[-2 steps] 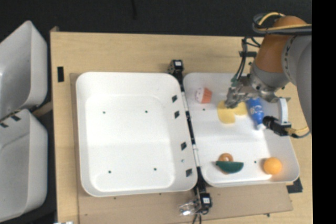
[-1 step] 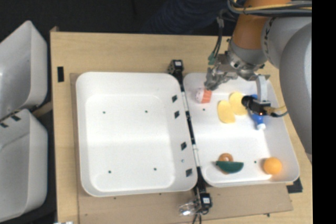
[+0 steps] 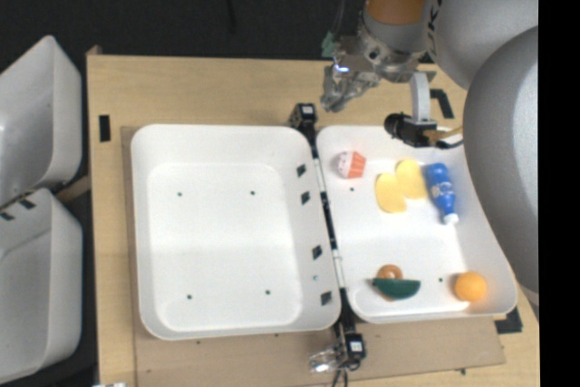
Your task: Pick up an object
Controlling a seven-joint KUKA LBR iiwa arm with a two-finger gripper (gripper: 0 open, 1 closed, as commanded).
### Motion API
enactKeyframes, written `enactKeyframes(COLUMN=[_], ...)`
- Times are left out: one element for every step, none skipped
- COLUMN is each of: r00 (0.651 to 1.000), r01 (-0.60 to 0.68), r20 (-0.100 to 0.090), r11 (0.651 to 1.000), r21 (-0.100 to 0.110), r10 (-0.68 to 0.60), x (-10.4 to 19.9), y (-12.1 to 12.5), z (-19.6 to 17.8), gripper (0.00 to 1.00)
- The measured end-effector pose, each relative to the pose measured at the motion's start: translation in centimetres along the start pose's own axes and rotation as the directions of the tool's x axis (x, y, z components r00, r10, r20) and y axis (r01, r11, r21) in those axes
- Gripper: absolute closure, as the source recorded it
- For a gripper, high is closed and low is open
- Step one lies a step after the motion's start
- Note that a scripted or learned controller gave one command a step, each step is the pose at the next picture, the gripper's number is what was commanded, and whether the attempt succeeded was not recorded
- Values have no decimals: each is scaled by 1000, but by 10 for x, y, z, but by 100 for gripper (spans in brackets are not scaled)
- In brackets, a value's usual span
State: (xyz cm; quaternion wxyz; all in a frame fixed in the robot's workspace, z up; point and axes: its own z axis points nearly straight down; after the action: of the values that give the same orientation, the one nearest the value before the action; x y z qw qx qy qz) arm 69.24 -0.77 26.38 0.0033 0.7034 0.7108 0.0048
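White plastic bins sit side by side; the gripper (image 3: pixel 343 91) hangs above the right bin's (image 3: pixel 362 236) far-left corner, its grasp state impossible to tell. Nearest lies the red-and-white object (image 3: pixel 350 164), just inside that corner, directly toward the near edge.

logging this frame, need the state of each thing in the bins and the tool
tool: above the bench behind the bins, nothing seen in it
blue bottle: lying flat, right bin
yellow piece: flat, beside the bottle
orange ball: resting, near corner
green piece: near wall
left bin: white
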Motion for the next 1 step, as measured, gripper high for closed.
enactKeyframes(r00=[1000], r01=[-4], r20=[1], r11=[1000], r21=[-2], r10=[4], x=[31], y=[0], z=[-110], gripper=[100])
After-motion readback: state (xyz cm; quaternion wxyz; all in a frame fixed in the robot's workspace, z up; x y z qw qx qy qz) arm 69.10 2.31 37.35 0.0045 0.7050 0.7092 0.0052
